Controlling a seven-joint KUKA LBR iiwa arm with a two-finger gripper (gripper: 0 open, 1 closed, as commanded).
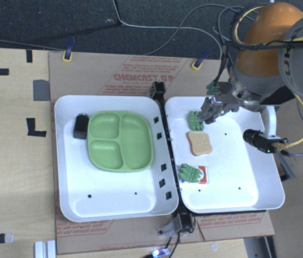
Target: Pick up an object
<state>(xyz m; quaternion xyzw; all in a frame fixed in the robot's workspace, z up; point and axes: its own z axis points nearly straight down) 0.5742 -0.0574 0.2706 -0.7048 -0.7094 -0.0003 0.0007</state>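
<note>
My gripper (pixel 208 113) hangs low over the upper left part of the right bin (pixel 248 192), right beside a small green toy (pixel 195 121) at its left side. Just below lies a tan slice of toast (pixel 199 143). Further down sits another green toy (pixel 190 172) on a small red and white card (pixel 202 174). The view does not show whether the fingers touch the upper green toy.
In the left bin (pixel 108 200) lies a green divided plate (pixel 121 141) with a small black block (pixel 80 126) at its left. A black divider rail (pixel 164 144) runs between the bins. Cables loop behind the arm at top right.
</note>
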